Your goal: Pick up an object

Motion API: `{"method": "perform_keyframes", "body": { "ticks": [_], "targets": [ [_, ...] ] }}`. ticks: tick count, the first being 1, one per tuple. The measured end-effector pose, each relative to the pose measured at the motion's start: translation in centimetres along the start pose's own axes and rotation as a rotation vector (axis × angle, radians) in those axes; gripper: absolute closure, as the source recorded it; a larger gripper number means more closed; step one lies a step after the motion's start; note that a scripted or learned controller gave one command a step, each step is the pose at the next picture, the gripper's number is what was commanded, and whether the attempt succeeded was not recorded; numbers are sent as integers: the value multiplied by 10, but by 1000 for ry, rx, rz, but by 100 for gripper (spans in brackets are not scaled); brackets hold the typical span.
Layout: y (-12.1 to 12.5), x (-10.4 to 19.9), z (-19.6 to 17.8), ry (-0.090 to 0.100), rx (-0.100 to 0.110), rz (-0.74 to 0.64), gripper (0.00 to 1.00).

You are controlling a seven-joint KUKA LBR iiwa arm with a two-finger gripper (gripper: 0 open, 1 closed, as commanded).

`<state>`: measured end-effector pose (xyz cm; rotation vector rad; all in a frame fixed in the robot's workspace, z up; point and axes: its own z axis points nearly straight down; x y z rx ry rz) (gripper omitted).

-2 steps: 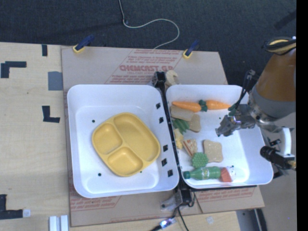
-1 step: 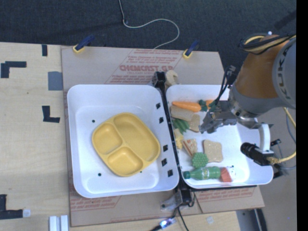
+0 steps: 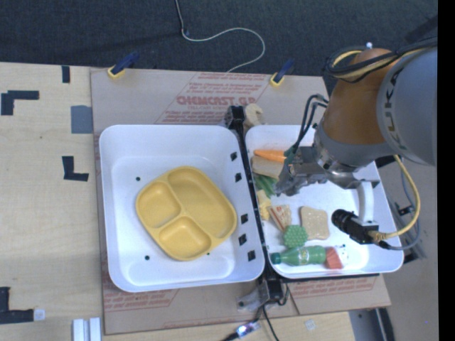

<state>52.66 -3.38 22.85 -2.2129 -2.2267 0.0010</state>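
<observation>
Presently, candidate items for picking: all lie in the right bin [image 3: 389,260], clustered toward its left wall and near edge.

Item 1: orange carrot-shaped piece [image 3: 269,155], at about 10 o'clock in the bin, lying flat on a pale bread-like slab [image 3: 265,167]. Nearest to the gripper, so judged the likeliest target.

Item 2: green leafy piece [image 3: 264,184], just below the slab, against the dividing wall.

Item 3: yellow wedge [image 3: 264,207] and a pale triangular slice with red specks [image 3: 280,217], at about 8 o'clock, touching or nearly so.

Item 4: tan biscuit-like square [image 3: 315,222], near the bin's centre, apart from its neighbours and therefore an easy grasp, in my judgement.

Item 5: round green knobbly piece [image 3: 294,236], resting just above the bottle.

Item 6: green bottle [image 3: 302,256] lying on its side at 6 o'clock, with a small red-orange piece [image 3: 334,261] at its right end.

Gripper [image 3: 287,181]: low over the bin's 10 o'clock area, beside items 1 and 2; whether the pincer is open or closed cannot be told, and nothing is seen held.

Arm [image 3: 370,109]: reaches in from 3 o'clock, shadowing the bin's far right.

Left bin [image 3: 117,151]: holds one yellow three-compartment tray [image 3: 186,212], set at a slant near centre.

Surround: cardboard sheet [image 3: 213,98] beneath both bins, held by blue-and-yellow clamps [image 3: 122,65] at 12 o'clock.
</observation>
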Motion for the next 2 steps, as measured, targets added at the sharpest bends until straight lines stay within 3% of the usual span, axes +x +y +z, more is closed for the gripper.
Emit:
{"method": "perform_keyframes", "body": {
  "ticks": [1, 2],
  "targets": [
    [-9, 52, -5, 0, 1, 0, 100],
    [-11, 84, 8, -1, 2, 2, 100]
  ]
}}
